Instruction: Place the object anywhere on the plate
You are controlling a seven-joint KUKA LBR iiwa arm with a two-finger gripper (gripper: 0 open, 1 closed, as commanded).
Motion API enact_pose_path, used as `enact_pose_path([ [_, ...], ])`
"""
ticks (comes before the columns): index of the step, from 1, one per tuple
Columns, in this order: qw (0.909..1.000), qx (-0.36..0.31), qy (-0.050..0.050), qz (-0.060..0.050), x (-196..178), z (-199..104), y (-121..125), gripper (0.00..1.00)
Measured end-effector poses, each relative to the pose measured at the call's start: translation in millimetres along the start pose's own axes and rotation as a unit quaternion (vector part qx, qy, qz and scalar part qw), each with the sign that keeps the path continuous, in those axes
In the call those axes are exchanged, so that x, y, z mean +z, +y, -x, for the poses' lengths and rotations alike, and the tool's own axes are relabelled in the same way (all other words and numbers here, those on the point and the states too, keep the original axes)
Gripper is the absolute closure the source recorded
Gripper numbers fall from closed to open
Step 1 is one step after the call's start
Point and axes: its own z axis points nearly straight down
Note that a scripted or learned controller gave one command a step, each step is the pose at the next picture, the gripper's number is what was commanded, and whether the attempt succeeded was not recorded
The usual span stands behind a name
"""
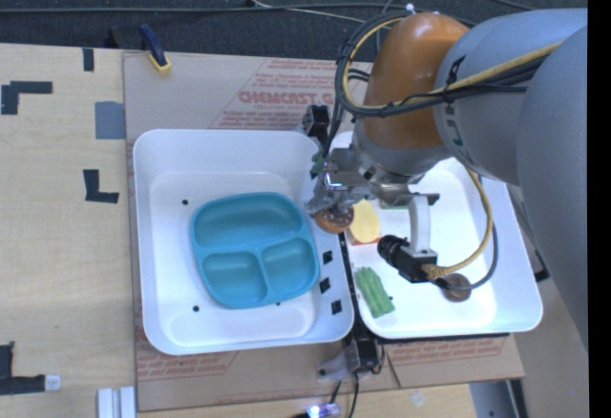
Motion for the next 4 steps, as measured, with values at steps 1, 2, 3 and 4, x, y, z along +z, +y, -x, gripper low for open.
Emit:
enact_pose_path([
  [1,1.0000,0.000,0.000,0.000,3,-43,-18,1.00],
  [2,1.0000,-0.001,0.000,0.000,9,-106,-29,1.00],
  [3,1.0000,0.000,0.000,0.000,9,-143,-45,1.00],
  [4,1.0000,0.001,-0.001,0.000,9,-140,-45,0.00],
])
